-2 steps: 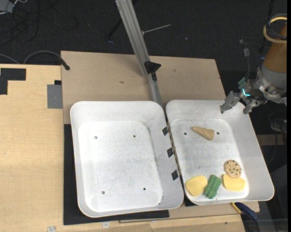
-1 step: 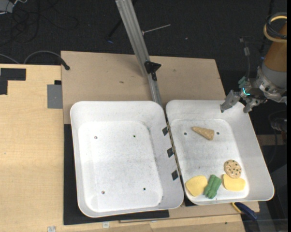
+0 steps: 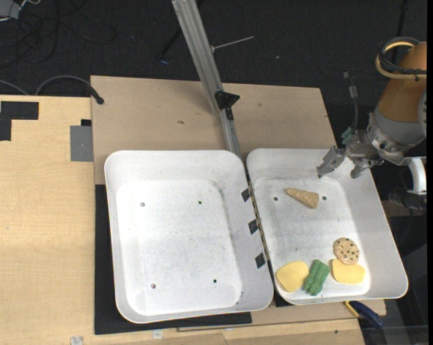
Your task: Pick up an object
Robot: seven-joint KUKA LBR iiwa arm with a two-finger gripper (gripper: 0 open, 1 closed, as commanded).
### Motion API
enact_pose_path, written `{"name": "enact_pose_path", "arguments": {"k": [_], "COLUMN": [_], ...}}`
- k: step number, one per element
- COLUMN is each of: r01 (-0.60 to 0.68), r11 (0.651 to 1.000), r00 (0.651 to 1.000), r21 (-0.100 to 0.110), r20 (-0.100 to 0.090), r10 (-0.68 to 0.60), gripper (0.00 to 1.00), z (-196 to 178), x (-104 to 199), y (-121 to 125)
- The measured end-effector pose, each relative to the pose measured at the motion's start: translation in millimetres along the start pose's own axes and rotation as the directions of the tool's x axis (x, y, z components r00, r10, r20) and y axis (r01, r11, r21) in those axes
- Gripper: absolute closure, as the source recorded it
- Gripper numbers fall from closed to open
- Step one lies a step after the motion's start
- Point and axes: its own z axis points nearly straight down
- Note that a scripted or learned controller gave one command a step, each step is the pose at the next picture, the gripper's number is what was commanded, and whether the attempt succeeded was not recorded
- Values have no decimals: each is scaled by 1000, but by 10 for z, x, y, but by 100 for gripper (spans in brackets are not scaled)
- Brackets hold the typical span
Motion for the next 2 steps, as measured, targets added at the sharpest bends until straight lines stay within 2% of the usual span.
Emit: {"name": "enact_pose_path", "arguments": {"k": [2], "r01": [1], "r11": [1000], "r00": [1000], "r21": [0], "r20": [0], "r10": [-1], "gripper": [0], "z": [826], "x": [47], "y": [26]}}
